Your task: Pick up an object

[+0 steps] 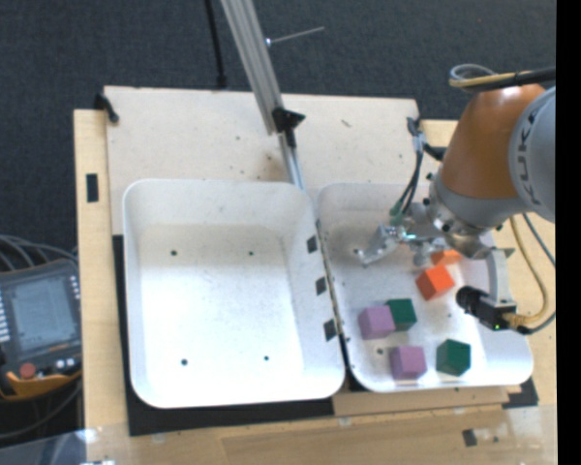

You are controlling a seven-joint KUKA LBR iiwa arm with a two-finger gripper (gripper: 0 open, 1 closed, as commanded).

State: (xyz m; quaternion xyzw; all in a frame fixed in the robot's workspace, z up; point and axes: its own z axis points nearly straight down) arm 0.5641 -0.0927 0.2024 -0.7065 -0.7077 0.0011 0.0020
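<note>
A grey robot arm (pixel 494 153) reaches from the right over the right bin (pixel 368 206). Its gripper (pixel 380 248) hovers above bare bin floor; whether its jaws are parted cannot be told. Nearer lie an orange block (pixel 435 281), two purple blocks (pixel 376 322) and two green blocks (pixel 453 356).

White bins (pixel 223 289) hold purple, green, orange blocks (pixel 434 281).

blocks (pixel 407 332) in right bin (pixel 368 381), left bin (pixel 136 289) beside

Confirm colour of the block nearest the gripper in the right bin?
Orange. The block sits just below the gripper in the camera view.
</note>
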